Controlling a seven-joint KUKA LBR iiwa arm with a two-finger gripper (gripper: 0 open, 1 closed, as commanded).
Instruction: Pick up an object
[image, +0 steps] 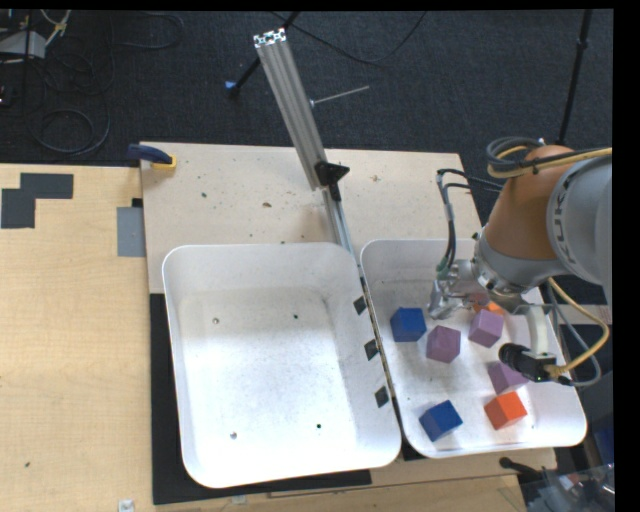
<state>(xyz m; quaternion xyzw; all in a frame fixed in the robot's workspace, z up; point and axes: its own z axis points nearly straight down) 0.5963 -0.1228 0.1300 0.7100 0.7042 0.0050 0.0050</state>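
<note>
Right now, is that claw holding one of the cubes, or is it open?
Claw: low in the right bin, near the blue cube; whether it grips anything cannot be told.

From my station the feed looks evenly lit from overhead, fairly bright on the bench (250, 200) and soft in focus throughout. The left bin (270, 370) glares near-white, washing out its floor. Shadows are faint and short. The dark floor (150, 70) behind stays dim and grainy.
</note>
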